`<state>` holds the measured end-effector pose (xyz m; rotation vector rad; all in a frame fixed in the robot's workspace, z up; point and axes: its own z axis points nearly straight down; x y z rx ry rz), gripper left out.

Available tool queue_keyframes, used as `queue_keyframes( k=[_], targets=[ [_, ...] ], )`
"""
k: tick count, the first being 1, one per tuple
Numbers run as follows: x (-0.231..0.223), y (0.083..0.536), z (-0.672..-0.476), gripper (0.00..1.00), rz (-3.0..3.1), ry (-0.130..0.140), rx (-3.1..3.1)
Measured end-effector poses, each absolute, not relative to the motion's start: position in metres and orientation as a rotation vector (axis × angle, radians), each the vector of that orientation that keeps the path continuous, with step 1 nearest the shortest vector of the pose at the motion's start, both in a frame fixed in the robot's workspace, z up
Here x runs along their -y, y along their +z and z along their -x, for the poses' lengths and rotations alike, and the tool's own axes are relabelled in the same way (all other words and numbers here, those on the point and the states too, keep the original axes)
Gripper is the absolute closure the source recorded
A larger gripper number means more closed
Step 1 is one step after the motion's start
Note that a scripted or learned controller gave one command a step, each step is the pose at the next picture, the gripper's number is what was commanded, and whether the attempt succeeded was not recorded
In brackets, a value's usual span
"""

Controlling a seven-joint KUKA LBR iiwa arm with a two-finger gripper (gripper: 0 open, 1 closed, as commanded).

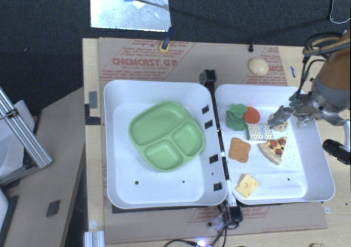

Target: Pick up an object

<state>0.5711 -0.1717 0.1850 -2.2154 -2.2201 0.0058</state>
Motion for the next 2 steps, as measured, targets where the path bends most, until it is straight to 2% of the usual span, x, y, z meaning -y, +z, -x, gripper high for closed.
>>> queue_keyframes(
  k=[1, 2],
  targets=[
    [0.172, 0.188, -0.573, 0.0, 2.218, -0.001, 2.226],
    [0.161, 0.136, -0.574, 0.0, 2.213, 0.002, 2.226]
  ],
)
